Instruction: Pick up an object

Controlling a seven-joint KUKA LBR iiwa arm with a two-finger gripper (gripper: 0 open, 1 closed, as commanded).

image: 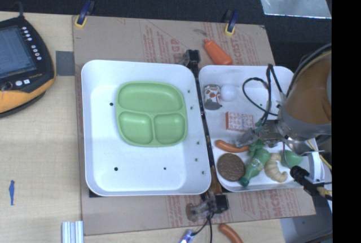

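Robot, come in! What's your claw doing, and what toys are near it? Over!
Gripper low in right bin, grip unclear. Green bottle, hot dog right beside it. Black cable looped close by.

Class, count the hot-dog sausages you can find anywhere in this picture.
2: one sausage in the right bin beside the brown cookie, another on the bench at the bottom edge. The arm may hide more.

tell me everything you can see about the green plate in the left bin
The green plate is pale green and matte, plastic by the look of it, with rounded corners. It is split into three compartments: one wide one along the far side and two smaller ones side by side along the near side. It lies flat, right way up, on the floor of the left bin, a little toward the far side. Nothing lies in it or touches it.
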